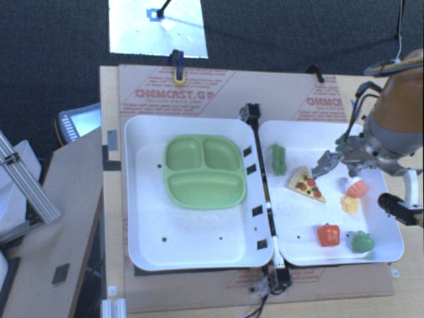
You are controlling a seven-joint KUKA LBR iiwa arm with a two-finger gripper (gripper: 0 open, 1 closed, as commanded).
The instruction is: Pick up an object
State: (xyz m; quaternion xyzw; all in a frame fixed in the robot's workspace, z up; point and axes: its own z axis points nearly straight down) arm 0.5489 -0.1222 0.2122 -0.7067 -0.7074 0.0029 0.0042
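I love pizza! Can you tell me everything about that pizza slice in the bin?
The pizza slice is a toy, plastic by the look of it: a yellow wedge with red round spots and a tan crust edge. It lies flat on the floor of the right bin, its point toward the lower right and its crust toward the upper left. The gripper hovers close by its upper right side. Nothing else touches it.

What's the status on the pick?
Gripper low in right bin, beside pizza slice. Nothing seen held. Orange piece and yellow piece close by.
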